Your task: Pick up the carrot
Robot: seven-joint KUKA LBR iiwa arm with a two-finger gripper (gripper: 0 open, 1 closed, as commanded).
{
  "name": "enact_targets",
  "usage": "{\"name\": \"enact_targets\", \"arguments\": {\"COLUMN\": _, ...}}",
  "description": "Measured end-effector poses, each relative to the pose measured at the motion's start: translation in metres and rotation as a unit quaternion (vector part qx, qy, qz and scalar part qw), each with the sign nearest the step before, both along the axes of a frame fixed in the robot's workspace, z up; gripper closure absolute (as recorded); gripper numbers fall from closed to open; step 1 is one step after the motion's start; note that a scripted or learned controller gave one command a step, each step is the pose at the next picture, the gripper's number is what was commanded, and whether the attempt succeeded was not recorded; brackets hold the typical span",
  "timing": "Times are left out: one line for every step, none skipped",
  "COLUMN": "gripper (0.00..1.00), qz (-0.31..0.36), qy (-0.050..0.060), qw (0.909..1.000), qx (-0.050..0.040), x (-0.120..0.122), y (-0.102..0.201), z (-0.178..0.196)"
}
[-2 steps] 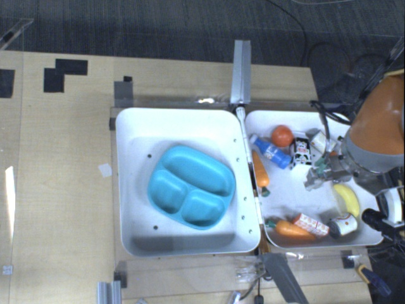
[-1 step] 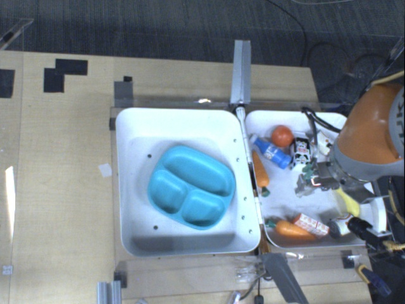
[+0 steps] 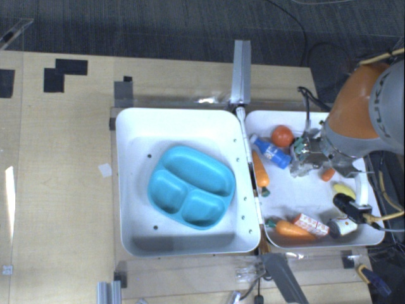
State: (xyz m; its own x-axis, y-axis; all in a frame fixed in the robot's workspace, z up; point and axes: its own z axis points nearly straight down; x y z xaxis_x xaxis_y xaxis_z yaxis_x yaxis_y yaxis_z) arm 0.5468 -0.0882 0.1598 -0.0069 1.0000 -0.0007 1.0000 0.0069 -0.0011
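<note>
- I count two white bins: the left bin (image 3: 126,189) holds one blue divided tray (image 3: 190,185); the right bin (image 3: 297,211) holds the loose items.
- Two orange carrot-like pieces: one carrot (image 3: 260,168) lies lengthwise against the right bin's left wall; a second orange piece (image 3: 292,229) lies along its near edge.
- One red tomato (image 3: 282,135), one blue bottle (image 3: 273,153), one yellow banana (image 3: 343,189), one small red-and-white packet (image 3: 313,223).
- The gripper (image 3: 304,157) sits low over the right bin's middle, just beside the bottle.
- I cannot tell whether it is released or clenched.
- The carrot lies apart, on the bottle's far side, toward the divider.
</note>
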Motion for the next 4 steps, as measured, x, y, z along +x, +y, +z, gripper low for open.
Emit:
{"name": "enact_targets", "arguments": {"gripper": 1.0, "qz": 0.013, "qy": -0.002, "qw": 0.9999, "qx": -0.0005, "x": -0.015, "y": -0.06, "z": 0.053}}
{"name": "enact_targets", "arguments": {"gripper": 1.0, "qz": 0.092, "qy": 0.0, "qw": 0.9957, "qx": 0.0006, "x": -0.05, "y": -0.037, "z": -0.022}}
{"name": "enact_targets", "arguments": {"gripper": 1.0, "qz": 0.094, "qy": -0.001, "qw": 0.9956, "qx": 0.0003, "x": -0.048, "y": -0.036, "z": -0.013}}
{"name": "enact_targets", "arguments": {"gripper": 1.0, "qz": 0.096, "qy": -0.001, "qw": 0.9954, "qx": 0.0002, "x": -0.046, "y": -0.036, "z": -0.005}}
